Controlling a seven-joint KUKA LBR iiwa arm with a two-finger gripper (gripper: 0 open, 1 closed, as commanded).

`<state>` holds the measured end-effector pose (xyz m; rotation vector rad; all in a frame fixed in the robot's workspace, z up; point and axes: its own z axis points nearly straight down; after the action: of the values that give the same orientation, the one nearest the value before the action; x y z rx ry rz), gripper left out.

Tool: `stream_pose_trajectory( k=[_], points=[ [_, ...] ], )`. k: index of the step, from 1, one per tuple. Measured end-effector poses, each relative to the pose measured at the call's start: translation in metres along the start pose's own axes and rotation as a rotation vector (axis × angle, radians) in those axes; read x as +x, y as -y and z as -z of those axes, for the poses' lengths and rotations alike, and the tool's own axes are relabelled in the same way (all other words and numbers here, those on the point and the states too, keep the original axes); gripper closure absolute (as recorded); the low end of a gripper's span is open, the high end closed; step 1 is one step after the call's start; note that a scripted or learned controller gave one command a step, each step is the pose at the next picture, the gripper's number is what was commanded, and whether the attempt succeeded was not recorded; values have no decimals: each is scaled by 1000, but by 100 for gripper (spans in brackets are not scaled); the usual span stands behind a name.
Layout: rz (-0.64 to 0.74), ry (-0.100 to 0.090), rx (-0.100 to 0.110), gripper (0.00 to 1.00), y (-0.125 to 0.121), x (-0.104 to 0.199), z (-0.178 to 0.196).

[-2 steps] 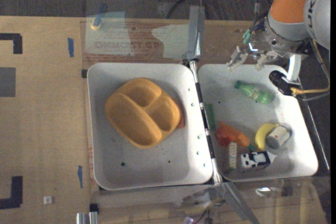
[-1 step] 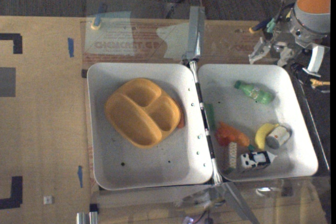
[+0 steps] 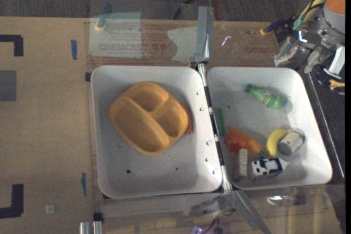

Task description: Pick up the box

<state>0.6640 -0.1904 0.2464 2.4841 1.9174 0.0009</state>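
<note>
2 white bins side by side; left bin has 1 orange divided plate, bare floor along its rim; right bin has 1 box at the front edge, 1 green bottle, 1 banana, 1 can; mid-floor open; gripper beyond the back-right corner, grip state unclear.

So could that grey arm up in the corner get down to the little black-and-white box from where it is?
Probably yes. The small black-and-white box lies uncovered near the right white bin's front edge. A white ridged block and a silver can crowd its sides, but nothing sits above it. The gripper hangs by that bin's far corner.
</note>
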Motion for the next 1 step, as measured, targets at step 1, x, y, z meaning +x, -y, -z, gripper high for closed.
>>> stream_pose_trajectory(
  k=[1],
  points=[
    [-26,-2,5,0,33,42,-114]
  ],
)
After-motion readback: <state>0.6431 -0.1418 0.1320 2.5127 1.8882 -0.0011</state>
